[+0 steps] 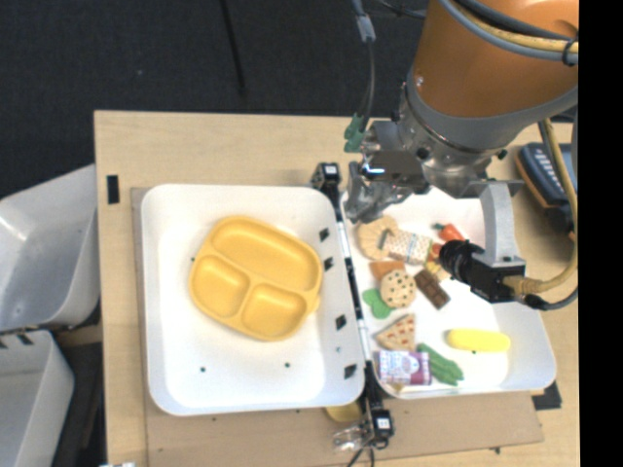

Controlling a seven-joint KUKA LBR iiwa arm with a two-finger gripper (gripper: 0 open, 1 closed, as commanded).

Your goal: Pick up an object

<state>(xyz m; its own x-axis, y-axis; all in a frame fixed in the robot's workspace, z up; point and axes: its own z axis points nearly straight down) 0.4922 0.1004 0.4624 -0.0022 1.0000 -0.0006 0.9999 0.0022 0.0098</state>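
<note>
Gripper low over far corner of right bin, beside divider; we cannot tell its state. Toy food clustered just below it: cookie, pizza slice, snack packet. Yellow banana lies apart, nearer the bin's front. Yellow tray sits alone in left bin. We advise targeting isolated piece, descending vertically, avoiding bin wall.

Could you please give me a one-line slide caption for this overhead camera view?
KUKA arm's gripper poised over the right bin of toy food; yellow divided plate lies in the left bin.
</note>
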